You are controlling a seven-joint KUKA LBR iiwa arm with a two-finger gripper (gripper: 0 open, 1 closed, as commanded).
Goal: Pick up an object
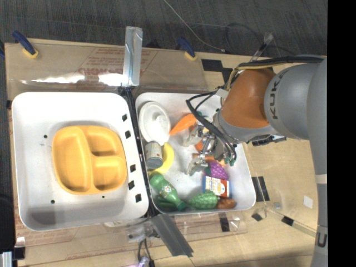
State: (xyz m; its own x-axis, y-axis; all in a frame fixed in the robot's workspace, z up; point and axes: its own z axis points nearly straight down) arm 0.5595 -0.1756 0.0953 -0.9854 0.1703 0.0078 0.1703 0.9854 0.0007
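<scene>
From the overhead camera I see two white bins side by side on the bench. The left bin [33, 149] holds a yellow divided tray [89, 159], lying flat near its middle. The right bin [167, 102] is crowded: a white cup [154, 121] at the upper left, an orange carrot [182, 124] just beside it, a tin can [153, 156] resting against a yellow item [167, 153], a green bottle [166, 189] along the lower left, a green vegetable [203, 200] at the bottom edge, a small red-and-blue carton [216, 187] next to it, and purple grapes [218, 169] directly above the carton. The arm [278, 104] reaches in from the right, its orange band [249, 99] above the wrist, cables looping round it. The gripper [201, 156] sits low in the right bin, at its centre, between the carrot and the grapes, its metal fingers [194, 166] close to the grapes. I cannot tell whether the fingers are spread or pressed together, nor whether anything lies between them; the clutter and glare obscure that point. Blue clamps [26, 44] pin the cardboard at the bench's far edge.
</scene>
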